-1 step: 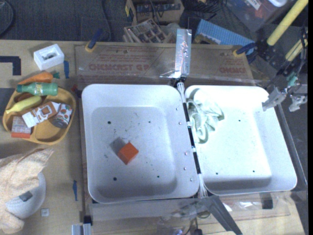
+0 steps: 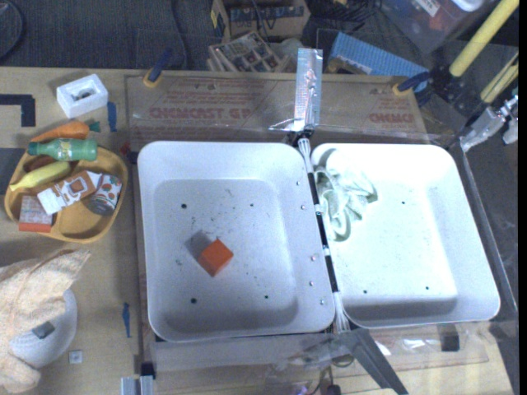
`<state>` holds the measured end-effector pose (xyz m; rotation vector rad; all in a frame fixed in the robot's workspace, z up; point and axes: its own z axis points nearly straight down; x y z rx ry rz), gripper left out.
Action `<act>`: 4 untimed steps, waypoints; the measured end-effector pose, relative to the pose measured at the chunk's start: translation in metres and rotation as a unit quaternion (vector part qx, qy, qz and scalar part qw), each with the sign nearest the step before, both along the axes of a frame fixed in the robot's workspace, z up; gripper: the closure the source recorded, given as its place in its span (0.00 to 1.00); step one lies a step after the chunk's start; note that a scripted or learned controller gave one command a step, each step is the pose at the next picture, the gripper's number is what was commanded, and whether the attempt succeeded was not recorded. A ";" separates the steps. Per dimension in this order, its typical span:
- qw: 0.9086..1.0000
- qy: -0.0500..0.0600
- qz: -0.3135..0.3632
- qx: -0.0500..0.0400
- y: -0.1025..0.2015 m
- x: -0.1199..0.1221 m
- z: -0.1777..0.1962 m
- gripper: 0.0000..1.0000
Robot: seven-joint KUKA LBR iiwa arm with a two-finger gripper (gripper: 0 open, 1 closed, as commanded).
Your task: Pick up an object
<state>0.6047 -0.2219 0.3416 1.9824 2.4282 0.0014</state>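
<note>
Orange block [image 2: 216, 257]: small cube, lying on the floor of the left bin [image 2: 165, 171], a little left of and below that bin's middle, one corner turned toward the lower edge. A grey shadow or grey face sits just at its upper left. Nothing touches it.

Left bin: shallow, white, floor flecked with dark specks.

Right bin [image 2: 428, 253]: shallow, white, pressed side by side against the left bin. Holds a pale green and white crumpled item [image 2: 342, 197], soft or cord-like, in its upper left corner, near the shared wall.

End effector [image 2: 492, 126]: at the view's right edge, above and outside the right bin's upper right corner, well apart from the orange block. Only a pale metal part is visible; whether released or clenched cannot be told.

Bench [image 2: 132, 97]: wooden surface carrying both bins. On its left side, a yellow bowl [image 2: 82, 225] heaped with toy food and small packets. Above the bowl, a small white box [image 2: 81, 95]. Below the bowl, a tan cloth [image 2: 33, 295].
</note>
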 end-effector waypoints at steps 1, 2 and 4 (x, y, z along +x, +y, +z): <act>0.998 0.002 0.064 0.001 0.075 -0.013 -0.147 0.00; 0.999 0.003 0.032 0.002 0.113 0.019 -0.229 0.00; 1.000 -0.005 0.030 0.001 0.113 0.065 -0.238 1.00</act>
